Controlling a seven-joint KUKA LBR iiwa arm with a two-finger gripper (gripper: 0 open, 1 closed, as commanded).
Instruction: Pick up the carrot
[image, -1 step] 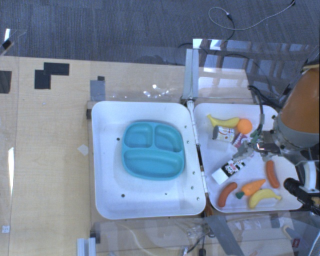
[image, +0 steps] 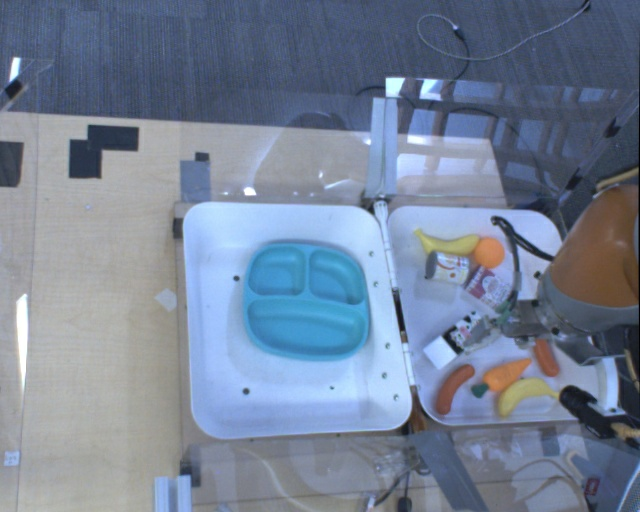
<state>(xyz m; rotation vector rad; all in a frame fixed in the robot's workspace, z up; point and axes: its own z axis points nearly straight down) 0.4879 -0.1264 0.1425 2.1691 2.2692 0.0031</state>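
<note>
Carrot (image: 507, 374): lying in right bin (image: 540, 225) (white, shallow), at 6 o'clock of the claw (image: 500, 325); claw state: cannot tell.

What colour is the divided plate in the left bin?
The divided plate is light blue, plain, without pattern; the camera view shows it well.

The arm (image: 600, 270) runs off the right edge, its orange band cut short; its bulk hides the right bin's (image: 420, 330) far right side; the gripper (image: 505, 325) sits half under the wrist, fingers too blurred to read; labels on the small packages (image: 470, 275) are illegible.
</note>
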